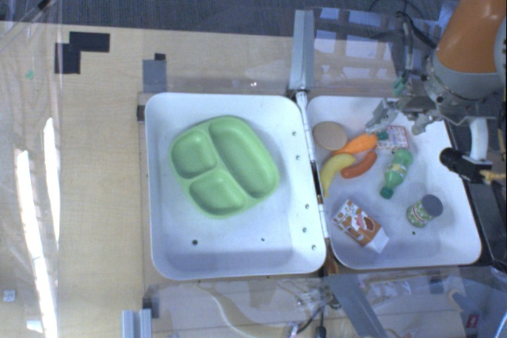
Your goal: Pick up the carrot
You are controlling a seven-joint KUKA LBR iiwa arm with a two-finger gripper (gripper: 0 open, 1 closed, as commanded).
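Carton (pixel 360 224) nearest, right bin (pixel 467 249). Carrot (pixel 358 144) farther, between cookie (pixel 329 134) and sausage (pixel 359 165). Hand (pixel 396 116) just right of carrot, fingers spread, gripping nothing.

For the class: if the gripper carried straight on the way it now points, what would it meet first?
Probably the carrot: the gripper angles down-left toward it in the right bin. Depth is unclear from above.

Lab: robot bench (pixel 95 170), twin bins (pixel 238 261)
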